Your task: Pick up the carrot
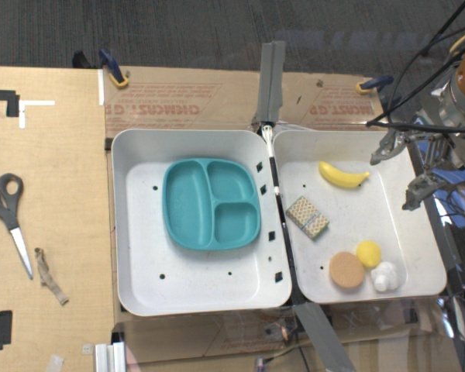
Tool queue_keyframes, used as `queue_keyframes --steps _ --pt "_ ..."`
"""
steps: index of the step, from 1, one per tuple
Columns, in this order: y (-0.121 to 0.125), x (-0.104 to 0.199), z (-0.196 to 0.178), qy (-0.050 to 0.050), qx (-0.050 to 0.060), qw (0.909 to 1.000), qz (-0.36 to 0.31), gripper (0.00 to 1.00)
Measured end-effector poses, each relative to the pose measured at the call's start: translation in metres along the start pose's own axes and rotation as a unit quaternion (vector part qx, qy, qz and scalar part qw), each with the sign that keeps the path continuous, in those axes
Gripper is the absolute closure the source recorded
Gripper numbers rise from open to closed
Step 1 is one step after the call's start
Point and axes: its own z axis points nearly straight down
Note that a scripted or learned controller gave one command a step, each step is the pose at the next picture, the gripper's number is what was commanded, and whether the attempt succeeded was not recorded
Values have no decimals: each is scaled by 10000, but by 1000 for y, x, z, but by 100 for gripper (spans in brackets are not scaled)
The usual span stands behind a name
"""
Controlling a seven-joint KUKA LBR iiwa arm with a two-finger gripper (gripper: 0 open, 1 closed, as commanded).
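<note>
Pincer (400,173) hangs over the right bin's (418,242) 3 o'clock rim, jaws spread wide, nothing btwn them. Out from it: banana (343,175) at 9 o'clock, near. Patterned block (308,216) at 8, further in. Down at 7, well apart, a cluster: yellow ball (368,253), white ball (384,277), and an orange-tan round piece (346,270) touching or just beside the yellow one. Can't tell for sure which is the carrot; the orange-tan piece is my best guess by colour, sitting at the bin's 6 o'clock edge.

Risks: wrong target, w/ the banana closest. Crowding, so a finger could land on the yellow ball & knock things apart. Low round shape, so the jaws may slip & shut on air. Teal plate (213,204) in the left bin (132,285) is no factor
</note>
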Motion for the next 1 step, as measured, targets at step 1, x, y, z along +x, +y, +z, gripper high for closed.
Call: queue_keyframes --steps 1 --pt "-68 -82 5 11 -22 9880 -1542 0"
